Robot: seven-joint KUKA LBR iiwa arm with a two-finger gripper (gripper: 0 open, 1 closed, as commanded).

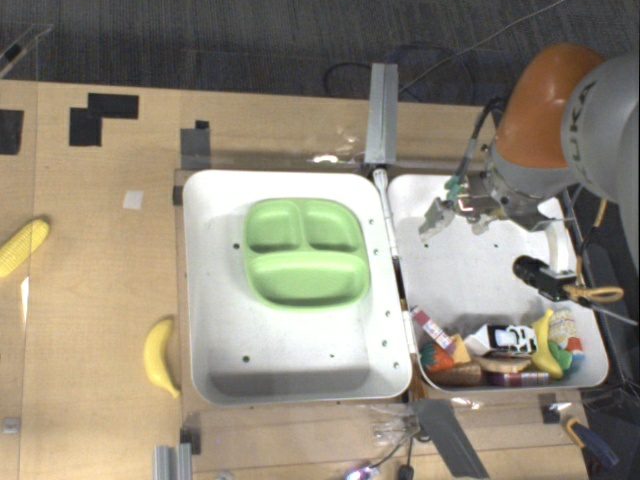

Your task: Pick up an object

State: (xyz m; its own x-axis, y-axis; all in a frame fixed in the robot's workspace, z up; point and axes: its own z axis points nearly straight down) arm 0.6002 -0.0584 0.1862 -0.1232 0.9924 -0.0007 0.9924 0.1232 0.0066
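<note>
Your bench carries two white bins; the gripper (452,208) hangs over the right bin's (430,193) bare upper half — the toy heap (500,348) lies along the near wall, toward you.

Grey arm (605,118) with rounded orange band (540,108), dark cables.

My arm (590,118) reaches in from the right, grey, its orange band (540,103) bulging above the wrist. My gripper (445,208) hangs at the end, pointing left and slightly down, nothing visible between its fingers.
</note>
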